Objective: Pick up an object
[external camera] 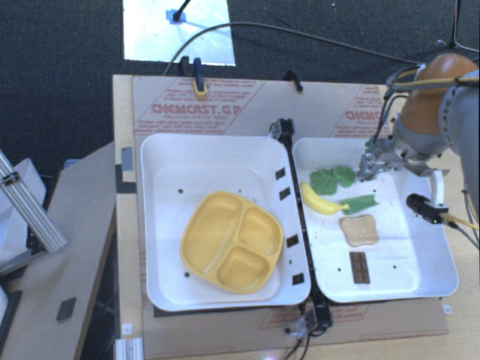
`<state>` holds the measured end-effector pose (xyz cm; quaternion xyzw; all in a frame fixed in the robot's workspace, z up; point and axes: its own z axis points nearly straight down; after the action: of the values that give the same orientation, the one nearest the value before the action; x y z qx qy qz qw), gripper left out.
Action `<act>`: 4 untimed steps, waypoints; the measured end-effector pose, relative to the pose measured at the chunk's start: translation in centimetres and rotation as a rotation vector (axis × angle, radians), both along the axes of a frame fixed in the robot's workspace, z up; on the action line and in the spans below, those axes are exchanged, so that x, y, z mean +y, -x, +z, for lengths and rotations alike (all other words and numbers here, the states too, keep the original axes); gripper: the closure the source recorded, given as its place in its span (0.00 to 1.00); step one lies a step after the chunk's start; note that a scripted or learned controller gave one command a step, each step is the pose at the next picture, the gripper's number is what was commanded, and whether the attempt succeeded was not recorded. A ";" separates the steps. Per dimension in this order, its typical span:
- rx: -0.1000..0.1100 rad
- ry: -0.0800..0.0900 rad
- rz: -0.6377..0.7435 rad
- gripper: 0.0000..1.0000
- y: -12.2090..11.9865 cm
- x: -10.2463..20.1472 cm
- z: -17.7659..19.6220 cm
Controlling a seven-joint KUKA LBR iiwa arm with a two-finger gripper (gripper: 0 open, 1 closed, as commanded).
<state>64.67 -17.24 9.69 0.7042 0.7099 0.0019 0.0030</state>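
The end effector hangs low over the right bin, near that bin's far edge, and I cannot tell if it is released or clenched, because it is small and dark against the white. Nothing I can see sits in its grip. Just beside it lies a bumpy green leaf, flat and floppy-looking, like toy lettuce. I think this is the easiest thing to go wrong: a flat, thin leaf gives little to squeeze, so the end effector may slide off it or just push it along the smooth bin floor. Near the leaf, toward the wall between the two bins, lies a yellow banana, curved, shiny and rounded, so it could roll or slip away if it is pinched off-center. A long green pod lies touching or almost touching the banana's end, so a grab at one could bump the other. Closer to the middle of the right bin sits a tan slice of bread, squarish and rough-looking, and nearer the front edge lies a small brown bar, flat and straight like chocolate. Both are low and flat, so they may be hard to lift too. A black cable part hangs near the bin's right wall and could catch on that wall. In the left bin rests a yellow tray, smooth plastic with three hollows, sitting near the front edge.
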 end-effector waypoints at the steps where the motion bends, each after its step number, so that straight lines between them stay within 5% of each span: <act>1: 0.000 -0.001 -0.002 1.00 -0.4 0.7 4.6; 3: -0.002 0.000 -0.001 1.00 0.2 1.7 17.2; 4: 0.004 -0.002 0.000 1.00 -0.9 6.6 16.1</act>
<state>65.56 -10.64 25.80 0.7041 0.7101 0.0012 0.0008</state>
